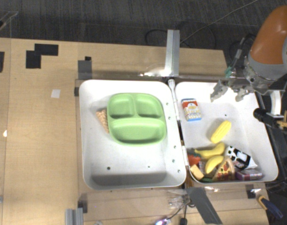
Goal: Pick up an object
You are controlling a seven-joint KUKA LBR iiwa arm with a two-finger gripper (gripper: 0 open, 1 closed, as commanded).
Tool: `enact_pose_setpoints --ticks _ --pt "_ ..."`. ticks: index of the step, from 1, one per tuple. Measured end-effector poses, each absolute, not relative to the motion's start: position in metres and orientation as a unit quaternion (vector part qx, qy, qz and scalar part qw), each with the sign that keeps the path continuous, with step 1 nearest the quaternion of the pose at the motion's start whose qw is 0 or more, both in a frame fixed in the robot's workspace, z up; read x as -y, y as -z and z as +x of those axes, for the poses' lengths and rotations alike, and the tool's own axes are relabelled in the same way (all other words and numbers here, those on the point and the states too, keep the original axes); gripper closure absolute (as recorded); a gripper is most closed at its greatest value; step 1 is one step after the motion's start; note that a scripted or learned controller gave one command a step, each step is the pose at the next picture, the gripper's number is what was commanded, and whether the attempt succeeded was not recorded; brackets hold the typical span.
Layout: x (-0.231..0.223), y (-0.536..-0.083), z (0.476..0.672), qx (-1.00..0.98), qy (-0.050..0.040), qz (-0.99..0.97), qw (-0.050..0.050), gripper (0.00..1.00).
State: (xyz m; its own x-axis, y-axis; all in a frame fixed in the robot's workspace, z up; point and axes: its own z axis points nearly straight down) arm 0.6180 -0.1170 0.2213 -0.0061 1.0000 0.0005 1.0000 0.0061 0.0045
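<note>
My gripper (229, 92) hangs over the back of the right bin (255, 125), open, its two fingers spread with nothing between them. A red and white carton (191, 109) lies to its left, at the bin's back left. A yellow corn cob (220, 131) lies below the gripper near the bin's middle. Along the front edge sits a heap: a banana (211, 151), a second yellow piece (213, 163), a pizza slice (224, 170), a black and white toy (238, 157) and a purple item (250, 175).
The left bin (94, 139) holds a green divided plate (135, 117) with a tan waffle-like piece (102, 120) tucked at its left edge. A metal post (172, 50) stands behind the wall between the bins. Cables run along the right side.
</note>
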Motion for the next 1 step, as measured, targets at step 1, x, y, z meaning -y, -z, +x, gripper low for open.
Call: enact_pose_setpoints --ticks 1 --pt "0.1473 -0.1247 0.5709 -0.745 -0.0014 0.667 0.001 0.00"
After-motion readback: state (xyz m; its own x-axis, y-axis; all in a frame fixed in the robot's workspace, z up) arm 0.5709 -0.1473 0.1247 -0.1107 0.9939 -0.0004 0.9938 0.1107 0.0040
